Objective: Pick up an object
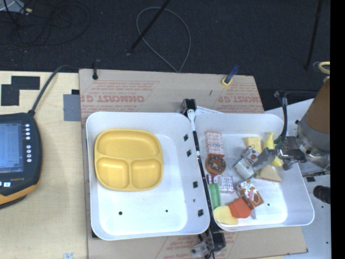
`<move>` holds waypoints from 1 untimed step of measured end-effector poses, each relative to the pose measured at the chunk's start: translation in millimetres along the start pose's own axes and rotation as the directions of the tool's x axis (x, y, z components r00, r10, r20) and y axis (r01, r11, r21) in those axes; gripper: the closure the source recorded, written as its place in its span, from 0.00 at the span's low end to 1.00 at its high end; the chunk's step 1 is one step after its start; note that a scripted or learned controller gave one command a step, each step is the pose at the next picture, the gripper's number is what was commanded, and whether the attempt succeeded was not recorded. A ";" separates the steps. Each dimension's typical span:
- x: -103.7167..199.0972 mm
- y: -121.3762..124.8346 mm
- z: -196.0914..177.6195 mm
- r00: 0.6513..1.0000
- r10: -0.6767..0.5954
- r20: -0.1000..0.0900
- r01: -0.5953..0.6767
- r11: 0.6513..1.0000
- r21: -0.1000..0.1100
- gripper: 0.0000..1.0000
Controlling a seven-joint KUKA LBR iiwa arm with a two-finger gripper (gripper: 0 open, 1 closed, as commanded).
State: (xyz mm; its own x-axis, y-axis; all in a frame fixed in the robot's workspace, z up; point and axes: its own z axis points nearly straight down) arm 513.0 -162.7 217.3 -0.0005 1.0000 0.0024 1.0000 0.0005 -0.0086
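the arm reached in from the right, and its gripper point(268, 159) hung low over the right bin point(291, 212), among the toy food heaped there. whether it was open or closed could not be told from this slanted look down, and nothing could be seen held in it. no single thing was named by the task, so any piece in that bin would have served. close about the gripper lay a small grey and white packet point(245, 163), a pale wedge of cheese point(269, 173) and a yellow block point(251, 142); farther off were a chocolate doughnut point(215, 164), a striped box point(214, 142), a green stick point(215, 194) by the dividing wall, and an orange piece point(240, 208) touching a yellow lemon shape point(225, 215) near the front edge. the left bin point(108, 215) carried a yellow divided tray point(129, 159), well apart from the arm. to do the step well, it seemed wise to choose the piece straight beneath the gripper, most likely the packet or the cheese, and to come down squarely on one piece alone. the crowding looked the main hazard: a neighbour could be nudged, or two pieces pinched together and dropped. a slow straight lift, clear of the bin wall, appeared safest.
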 end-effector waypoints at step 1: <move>-38.9 39.8 114.2 1.000 0.002 0.004 -0.002 1.000 -0.014 0.00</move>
State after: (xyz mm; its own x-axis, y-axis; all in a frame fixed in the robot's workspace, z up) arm 551.9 -201.2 102.7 0.0013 1.0000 -0.0015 1.0000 -0.0013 0.0052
